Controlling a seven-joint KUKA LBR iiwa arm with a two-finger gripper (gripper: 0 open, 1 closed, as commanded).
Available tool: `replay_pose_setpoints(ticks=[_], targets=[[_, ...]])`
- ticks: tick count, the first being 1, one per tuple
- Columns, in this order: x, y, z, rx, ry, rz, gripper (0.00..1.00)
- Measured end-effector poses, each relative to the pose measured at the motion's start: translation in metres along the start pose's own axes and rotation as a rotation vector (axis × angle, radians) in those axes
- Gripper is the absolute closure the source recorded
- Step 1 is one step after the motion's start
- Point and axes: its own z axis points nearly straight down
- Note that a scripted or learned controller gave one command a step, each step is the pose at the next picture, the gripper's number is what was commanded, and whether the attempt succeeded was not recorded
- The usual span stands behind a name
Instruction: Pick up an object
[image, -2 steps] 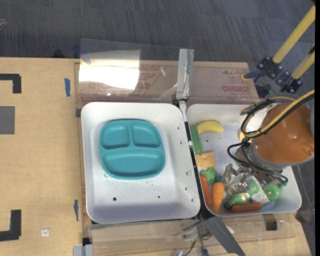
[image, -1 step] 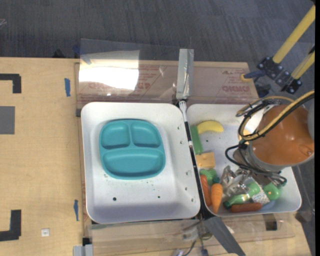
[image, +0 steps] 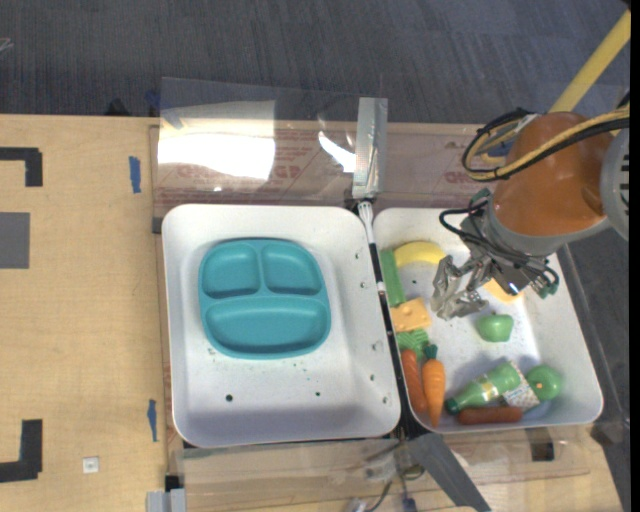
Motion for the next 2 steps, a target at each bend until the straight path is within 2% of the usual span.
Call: replay_pose_setpoints(ticks=[1,2], targets=[[-0.022,-0.023,0.041,0.002,-0.003,-0.011,0.0],[-0.016,-0.141,-0.034,0.007,-0.002,0.156,0.0]])
